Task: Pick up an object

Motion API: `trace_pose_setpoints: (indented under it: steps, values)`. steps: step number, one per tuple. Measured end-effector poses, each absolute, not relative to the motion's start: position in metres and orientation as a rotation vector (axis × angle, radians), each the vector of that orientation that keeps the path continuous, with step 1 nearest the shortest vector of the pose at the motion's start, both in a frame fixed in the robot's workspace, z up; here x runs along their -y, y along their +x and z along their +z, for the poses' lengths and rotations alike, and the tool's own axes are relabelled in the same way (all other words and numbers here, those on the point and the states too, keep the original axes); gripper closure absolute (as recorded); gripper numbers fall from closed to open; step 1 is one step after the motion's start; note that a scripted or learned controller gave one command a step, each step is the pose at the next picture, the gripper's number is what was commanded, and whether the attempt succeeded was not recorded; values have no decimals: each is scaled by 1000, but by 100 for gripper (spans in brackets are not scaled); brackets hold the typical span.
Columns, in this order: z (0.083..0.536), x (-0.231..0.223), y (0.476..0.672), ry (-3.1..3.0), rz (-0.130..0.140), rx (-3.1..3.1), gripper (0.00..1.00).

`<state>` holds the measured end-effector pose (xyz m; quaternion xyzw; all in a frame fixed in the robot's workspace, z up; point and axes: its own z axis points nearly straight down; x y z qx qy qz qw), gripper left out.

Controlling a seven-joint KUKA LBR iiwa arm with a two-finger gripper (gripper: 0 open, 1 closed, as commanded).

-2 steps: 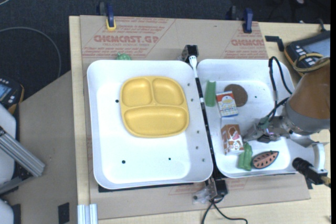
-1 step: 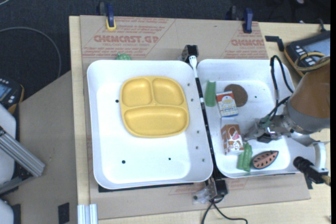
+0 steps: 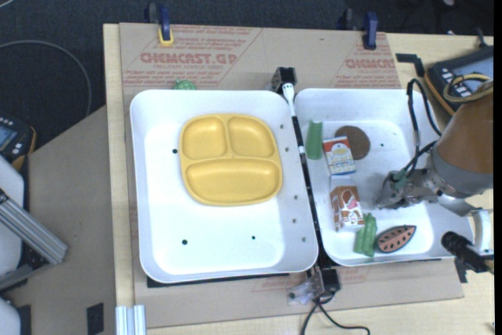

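Observation:
My gripper (image 3: 390,193) hangs low over the right bin (image 3: 369,102), at its right side, just right of a brown snack packet (image 3: 346,205). Its fingertips point left toward the packet and nothing shows between them. A red-and-white carton (image 3: 339,154) lies above the packet, beside a brown round disc (image 3: 357,140). A green strip (image 3: 314,139) rests along the bin's left wall. Near the bin's front edge lie a green piece (image 3: 366,234) and a brown leaf-shaped object (image 3: 395,238).
The left bin (image 3: 165,208) holds a yellow three-compartment plate (image 3: 230,158). Clamps (image 3: 164,22) hold the cardboard backing at the far edge. Cables loop from the arm over the right bin's right wall (image 3: 413,121). A black connector (image 3: 284,79) sits between the bins at the back.

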<state>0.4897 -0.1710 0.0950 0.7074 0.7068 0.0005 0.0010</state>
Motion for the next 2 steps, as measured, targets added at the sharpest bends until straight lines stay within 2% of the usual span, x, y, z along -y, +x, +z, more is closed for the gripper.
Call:
trace_pose_setpoints:
  steps: [1,2]
  values:
    - [85,86,543,2209,7,-2229,100]
    - [190,5,478,2211,10,-2228,100]
